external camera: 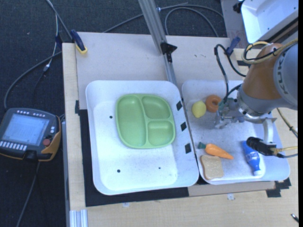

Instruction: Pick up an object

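The right bin (284,174), in the right half of the frame, holds the objects available for picking. A yellow lemon (199,109) lies at its upper left, with an orange ring-shaped item (212,102) just beside it on the right. A toy carrot (218,150) lies lower down near the bin's left wall, and a slice of bread (212,167) sits below it at the lower left corner. A blue tube (252,160) lies toward the lower right.

The gripper (226,119) is low inside this bin, right of the lemon and just below the orange ring; it cannot be told whether it is wide or narrow, and nothing is seen held. The grey arm with its orange band (260,77) enters from the upper right.

The left bin (102,174), centre of the frame, contains a green divided plate (144,120) with three compartments. A teach pendant (28,134) rests on the dark floor at the left edge. A metal post (154,18) rises at top centre.
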Available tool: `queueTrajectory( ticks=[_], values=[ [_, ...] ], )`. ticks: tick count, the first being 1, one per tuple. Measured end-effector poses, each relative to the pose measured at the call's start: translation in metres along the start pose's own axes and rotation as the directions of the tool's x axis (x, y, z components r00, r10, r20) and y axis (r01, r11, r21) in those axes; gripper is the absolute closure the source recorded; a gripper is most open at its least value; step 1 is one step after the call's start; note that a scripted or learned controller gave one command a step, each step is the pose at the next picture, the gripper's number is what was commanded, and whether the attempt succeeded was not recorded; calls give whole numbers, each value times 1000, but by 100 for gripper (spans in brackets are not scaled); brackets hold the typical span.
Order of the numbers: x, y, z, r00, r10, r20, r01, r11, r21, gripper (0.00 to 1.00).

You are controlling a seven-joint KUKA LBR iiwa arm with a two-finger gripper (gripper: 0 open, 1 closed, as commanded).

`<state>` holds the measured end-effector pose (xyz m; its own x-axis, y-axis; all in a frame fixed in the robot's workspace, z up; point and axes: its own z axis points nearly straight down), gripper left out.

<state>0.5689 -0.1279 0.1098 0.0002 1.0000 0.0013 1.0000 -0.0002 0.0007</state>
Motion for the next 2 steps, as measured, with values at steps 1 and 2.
queueTrajectory(
  ticks=[1, 2],
  values=[
    [3, 11, -56, 1000, -2, 2, 2, 1000, -5, 100],
    [13, 13, -115, 1000, -3, 2, 3, 1000, -6, 100]
  ],
)
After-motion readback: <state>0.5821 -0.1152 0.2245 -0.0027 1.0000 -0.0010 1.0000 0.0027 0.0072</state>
